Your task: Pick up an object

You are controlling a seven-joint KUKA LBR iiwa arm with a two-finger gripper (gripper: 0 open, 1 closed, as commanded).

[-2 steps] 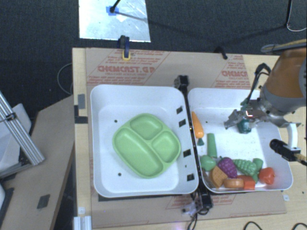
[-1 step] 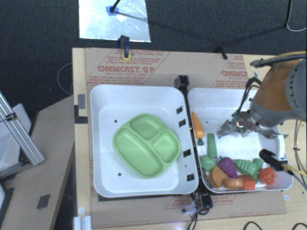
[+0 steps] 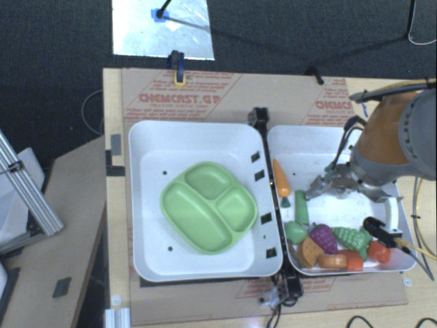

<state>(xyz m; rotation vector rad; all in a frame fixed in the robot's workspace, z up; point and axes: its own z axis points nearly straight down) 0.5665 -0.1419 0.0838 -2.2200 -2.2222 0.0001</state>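
- The table [image 3: 225, 87] is seen from one fixed camera above, at a slant.
- Both white bins [image 3: 198, 135] are covered, from moderate distance.

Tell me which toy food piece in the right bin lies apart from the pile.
The orange carrot, lying alone against the right bin's left wall, toward the back. The other pieces cluster along the front edge, around the purple grapes.

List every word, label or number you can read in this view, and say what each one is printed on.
"CHEMCAST GP": red print on the brown protective sheet under the bins, upper left, seen upside down.
The same red print, partly legible, on that sheet at upper right beside the arm; only fragments read.
Smaller red lines near both prints: too small and blurred to read.
No readable text on the green plate or the toy food.
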